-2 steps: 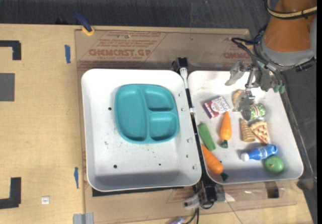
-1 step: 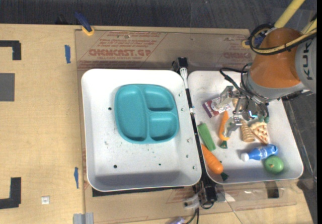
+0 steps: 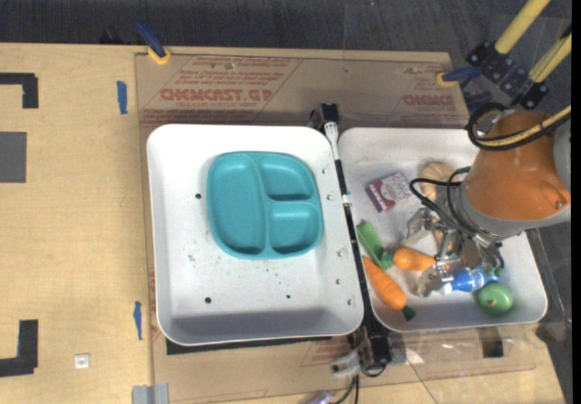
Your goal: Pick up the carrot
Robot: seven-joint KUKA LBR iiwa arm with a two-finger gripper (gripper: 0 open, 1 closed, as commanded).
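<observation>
Carrot (image 3: pixel 384 284) lies in the right bin (image 3: pixel 536 280), close to that bin's left wall and toward its near edge. Long axis runs on a diagonal: one end up toward the left wall, the other down toward the near edge, where a dark green stub shows at its tip. It lies flat, clear of the gripper.

Just beside it, nearer the bin's middle, a second short orange piece (image 3: pixel 414 259) with a green leafy top (image 3: pixel 372 241) pointing up toward the left wall. A green apple (image 3: pixel 495 300) sits by the near right corner; a blue-and-white item (image 3: pixel 463 281) is just left of it. A small purple-and-white packet (image 3: pixel 388 190) lies toward the far edge; its print is too small to read.

Gripper (image 3: pixel 451 252) hangs over the middle of the right bin, right of the carrot and apart from it. Cannot tell how it is set; nothing is seen held.

Left bin (image 3: pixel 172 302) carries a teal divided plate (image 3: pixel 265 203).

The cardboard sheet (image 3: pixel 381 84) beyond the bins bears red lettering, mirrored or blurred, not legible.
</observation>
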